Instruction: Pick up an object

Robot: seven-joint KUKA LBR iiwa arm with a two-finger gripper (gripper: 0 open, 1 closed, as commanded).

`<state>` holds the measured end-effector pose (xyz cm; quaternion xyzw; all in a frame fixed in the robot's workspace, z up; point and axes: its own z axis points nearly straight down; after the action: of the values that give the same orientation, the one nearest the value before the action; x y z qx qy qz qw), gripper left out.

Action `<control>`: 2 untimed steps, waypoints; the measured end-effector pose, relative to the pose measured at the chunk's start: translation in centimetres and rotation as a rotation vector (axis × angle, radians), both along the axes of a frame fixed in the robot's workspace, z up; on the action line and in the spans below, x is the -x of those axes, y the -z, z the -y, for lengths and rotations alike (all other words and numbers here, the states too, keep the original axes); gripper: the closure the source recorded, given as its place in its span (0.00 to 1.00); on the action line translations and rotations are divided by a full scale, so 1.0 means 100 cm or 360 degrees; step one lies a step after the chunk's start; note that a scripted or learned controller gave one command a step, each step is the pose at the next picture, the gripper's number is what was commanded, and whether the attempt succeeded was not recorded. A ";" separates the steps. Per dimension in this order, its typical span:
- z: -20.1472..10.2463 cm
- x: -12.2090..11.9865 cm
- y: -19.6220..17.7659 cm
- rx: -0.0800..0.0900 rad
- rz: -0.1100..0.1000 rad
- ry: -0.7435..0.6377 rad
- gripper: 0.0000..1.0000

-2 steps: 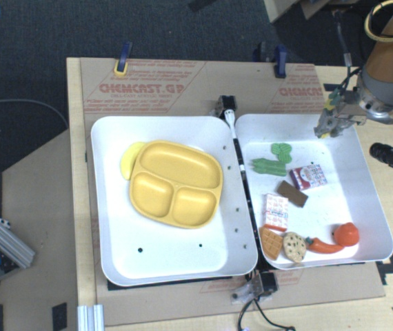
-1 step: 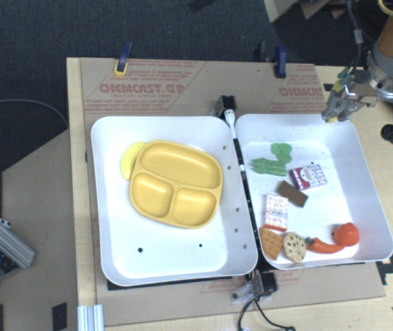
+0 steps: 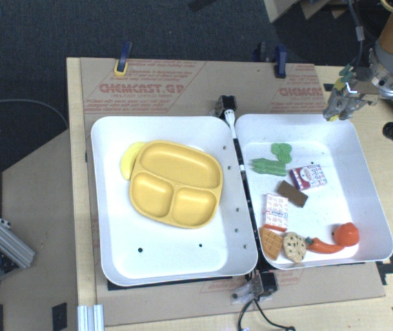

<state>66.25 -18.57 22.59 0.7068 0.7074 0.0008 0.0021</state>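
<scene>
Two shallow white bins sit side by side on the desk (image 3: 183, 81), which is covered by a brown board with red lettering and held by a yellow clamp (image 3: 121, 65) at the far left and a blue clamp (image 3: 280, 61) at the far right. The left bin (image 3: 110, 205) carries a yellow divided tray (image 3: 176, 183) lying upright with its three compartments facing up, and a yellow rounded piece (image 3: 128, 160) pokes out from under the tray's left edge. The right bin (image 3: 362, 164) holds the small items: a green toy (image 3: 275, 158) near its far middle, a dark red carton with white print (image 3: 308, 176) just right of it, a dark brown bar (image 3: 292, 193) touching the carton's near-left corner, and a white and red packet (image 3: 276, 212) just nearer than the bar. Along the near edge lie a waffle-patterned orange piece (image 3: 271, 242), a round speckled cookie (image 3: 294, 246) touching it on the right, and an orange-red carrot-like toy (image 3: 334, 239) with a rounded end toward the right wall. The hand (image 3: 338, 109) hangs over the far right corner of the right bin, above its rim and well apart from all the items; nothing is seen between its fingers, but whether they are spread or closed cannot be told at this size. A black cable bracket (image 3: 227, 105) sits at the far end of the seam between the bins.
</scene>
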 end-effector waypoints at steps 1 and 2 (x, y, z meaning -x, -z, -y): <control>-0.033 0.045 0.003 -0.0006 -0.0012 -0.0002 1.00; -0.070 0.071 0.008 -0.0007 -0.0012 -0.0004 1.00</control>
<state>59.16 -11.59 21.80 0.7059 0.7083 -0.0004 -0.0021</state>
